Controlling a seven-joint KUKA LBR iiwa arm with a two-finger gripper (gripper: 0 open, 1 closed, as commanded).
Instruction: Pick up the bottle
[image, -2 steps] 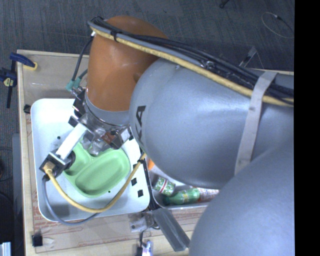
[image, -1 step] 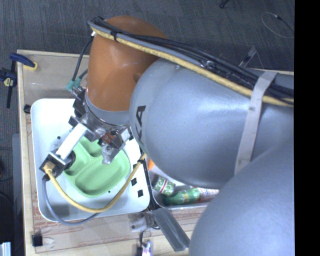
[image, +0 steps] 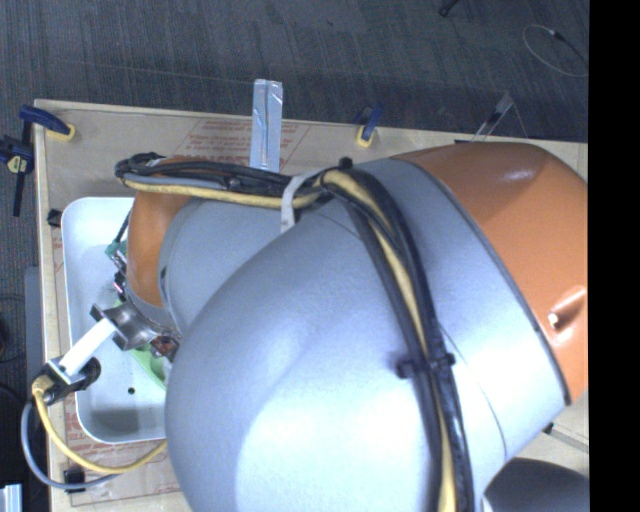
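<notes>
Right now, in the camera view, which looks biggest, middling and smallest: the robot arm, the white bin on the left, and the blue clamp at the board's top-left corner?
1. Robot arm, partly because it is nearest the camera.
2. White bin, mostly hidden behind the arm.
3. Blue clamp, smallest.

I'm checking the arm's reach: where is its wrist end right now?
In the camera view, the wrist end is low over the left bin, on the view's left side, near a bit of green at the arm's edge; the grey arm covers most of the bench.
</notes>
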